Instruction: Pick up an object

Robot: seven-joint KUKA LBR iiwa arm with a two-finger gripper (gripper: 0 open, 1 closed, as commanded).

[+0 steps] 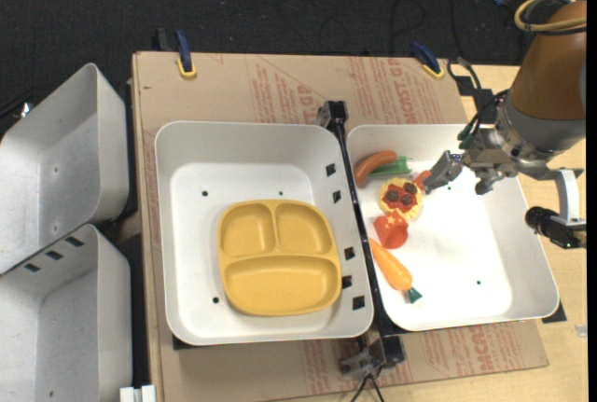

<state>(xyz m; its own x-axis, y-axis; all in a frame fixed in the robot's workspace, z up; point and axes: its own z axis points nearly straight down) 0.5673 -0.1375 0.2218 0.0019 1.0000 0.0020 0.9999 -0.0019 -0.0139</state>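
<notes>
Toy foods, small moulded plastic pieces, lie in the right white bin point(522, 284) along its left wall: orange carrot point(393, 268), red pepper point(392, 229). Judged light, stiff, slick; carrot's mid-body suits gripping. End effector point(464, 169) hovers beside them, fingers spread, pinching nothing.

Arm point(550, 64) — grey, orange-banded, entering over the right bin's far right corner. Gripper point(464, 169) — low over the bin's far edge, pointing left.

bright, even overhead light, soft shadows, sharp focus throughout.
</notes>
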